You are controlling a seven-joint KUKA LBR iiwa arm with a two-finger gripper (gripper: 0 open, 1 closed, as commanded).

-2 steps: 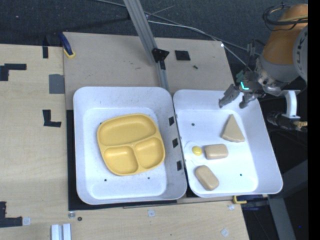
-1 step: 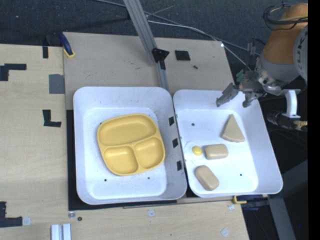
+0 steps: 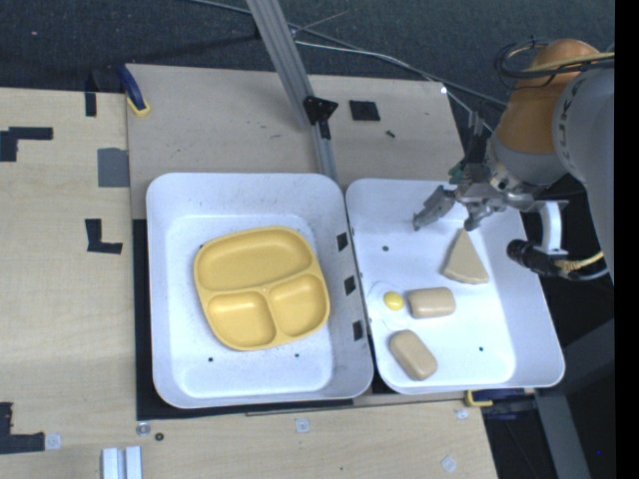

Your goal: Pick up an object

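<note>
We find the two-finger gripper (image 3: 451, 214) with fingers spread and holding nothing, poised over the right white bin (image 3: 519, 362). The nearest candidate, a tan wedge-shaped block (image 3: 465, 261), lies just below it. We judge the approach step in hand; next, descend, straddle the wedge and clamp.
</note>
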